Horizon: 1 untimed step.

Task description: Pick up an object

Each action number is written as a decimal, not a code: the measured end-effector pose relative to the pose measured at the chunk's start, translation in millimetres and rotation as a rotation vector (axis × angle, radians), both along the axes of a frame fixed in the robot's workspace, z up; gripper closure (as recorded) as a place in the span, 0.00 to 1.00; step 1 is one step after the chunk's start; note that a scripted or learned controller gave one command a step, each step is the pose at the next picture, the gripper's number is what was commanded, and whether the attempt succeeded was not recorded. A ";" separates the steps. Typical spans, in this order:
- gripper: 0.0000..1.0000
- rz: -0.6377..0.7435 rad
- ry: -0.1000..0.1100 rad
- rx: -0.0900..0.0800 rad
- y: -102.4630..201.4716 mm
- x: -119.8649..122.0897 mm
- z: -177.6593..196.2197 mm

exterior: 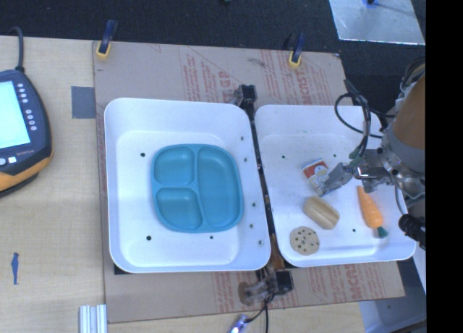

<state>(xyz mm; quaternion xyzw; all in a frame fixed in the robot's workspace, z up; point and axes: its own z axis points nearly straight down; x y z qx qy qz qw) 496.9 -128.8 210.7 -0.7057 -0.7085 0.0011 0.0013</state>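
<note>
In the right bin [289, 125], four objects: carton [315, 170], bun [321, 212], cookie [304, 239], carrot [370, 210]

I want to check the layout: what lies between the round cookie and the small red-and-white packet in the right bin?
In the camera view, the tan bread roll lies between the round cookie and the red-and-white packet.

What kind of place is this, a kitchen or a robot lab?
Most likely a robot lab. Two white bins sit on a workbench, toy foods like a carrot lie in one, and a control pendant rests nearby.
</note>
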 end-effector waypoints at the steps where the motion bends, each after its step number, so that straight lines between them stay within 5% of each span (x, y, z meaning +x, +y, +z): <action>1: 0.00 0.002 0.000 -0.002 11.8 58.7 -47.2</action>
